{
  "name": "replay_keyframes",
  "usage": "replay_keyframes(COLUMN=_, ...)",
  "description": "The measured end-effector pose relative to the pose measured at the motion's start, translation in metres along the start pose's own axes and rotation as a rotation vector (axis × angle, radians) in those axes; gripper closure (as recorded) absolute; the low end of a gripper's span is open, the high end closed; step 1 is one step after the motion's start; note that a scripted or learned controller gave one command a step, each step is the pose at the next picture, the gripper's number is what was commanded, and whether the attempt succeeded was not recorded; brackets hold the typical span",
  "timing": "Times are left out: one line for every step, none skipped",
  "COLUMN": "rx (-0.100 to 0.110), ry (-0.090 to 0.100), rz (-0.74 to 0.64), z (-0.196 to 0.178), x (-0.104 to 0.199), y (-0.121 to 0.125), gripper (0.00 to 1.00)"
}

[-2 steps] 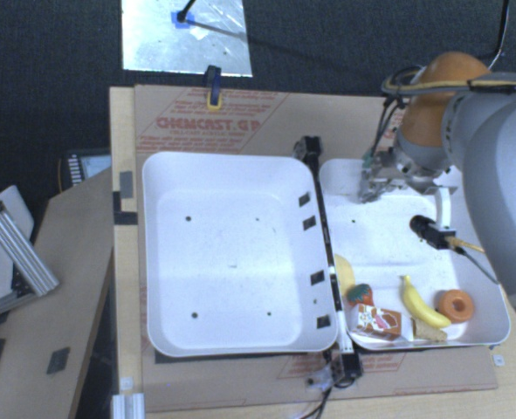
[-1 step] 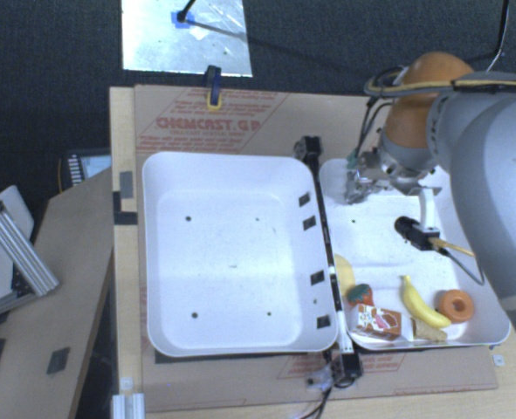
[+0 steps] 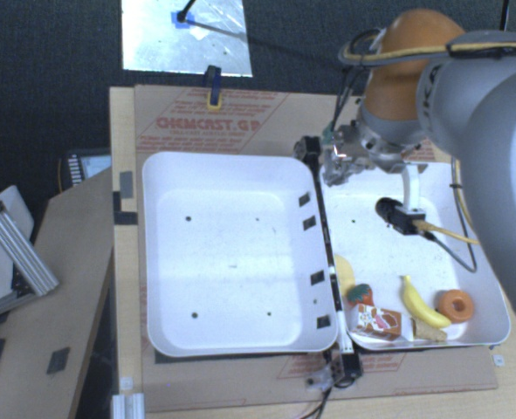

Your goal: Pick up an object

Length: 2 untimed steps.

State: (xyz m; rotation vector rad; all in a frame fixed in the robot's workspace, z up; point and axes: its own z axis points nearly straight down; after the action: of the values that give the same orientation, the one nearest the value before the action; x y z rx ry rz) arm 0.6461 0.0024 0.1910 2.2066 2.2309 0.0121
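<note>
Hand [image 3: 336,168], grip unclear, over far corner of right bin [image 3: 371,253]; banana [image 3: 418,301], ring [image 3: 455,305], perhaps packet [image 3: 376,320] well apart.

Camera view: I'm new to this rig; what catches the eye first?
The grey arm with its orange band looms upper right, its gripper over the far left corner of the right bin. A banana, an orange ring and a red packet cluster at that bin's near edge.
</note>
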Motion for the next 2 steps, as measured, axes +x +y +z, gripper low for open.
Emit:
replay_keyframes(rx=0.009, ry=-0.001, rz=0.002, z=0.007, x=0.041, y=-0.029, gripper=1.0)
replay_keyframes(rx=0.005, ry=-0.002, rz=0.003, z=-0.004, x=0.038, y=-0.027, gripper=1.0)
